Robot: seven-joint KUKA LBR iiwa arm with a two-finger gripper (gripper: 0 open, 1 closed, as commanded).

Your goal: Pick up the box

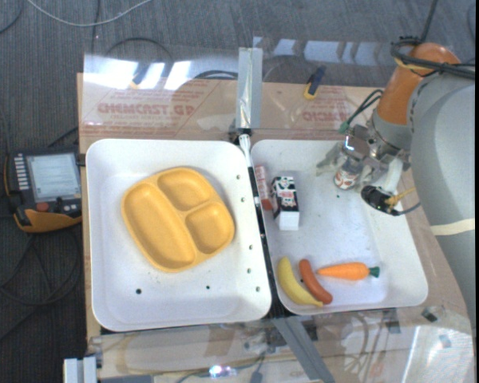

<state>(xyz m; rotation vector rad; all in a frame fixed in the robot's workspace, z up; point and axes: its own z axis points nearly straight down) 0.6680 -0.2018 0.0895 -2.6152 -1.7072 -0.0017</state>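
- Looking down at my desk (92,118), I've got two white bins side by side on it.
- My arm (443,134) comes in big and grey from the right, orange band above the wrist, over the right bin's far right corner.
- Left bin (112,294) carries a yellow divided plate (178,218), three compartments, lying near its middle.
- Right bin (399,290) holds everything else.
- My hand (353,170) hangs low over the far right part of that bin; I cannot tell from here whether it is open or closed, and I see nothing held in it.
- Box (286,202) sits by the right bin's left wall, white with black patches, well apart from my hand.
- Carrot (347,272), banana (294,284) and sausage (314,282) lie along the near edge, banana and sausage touching.
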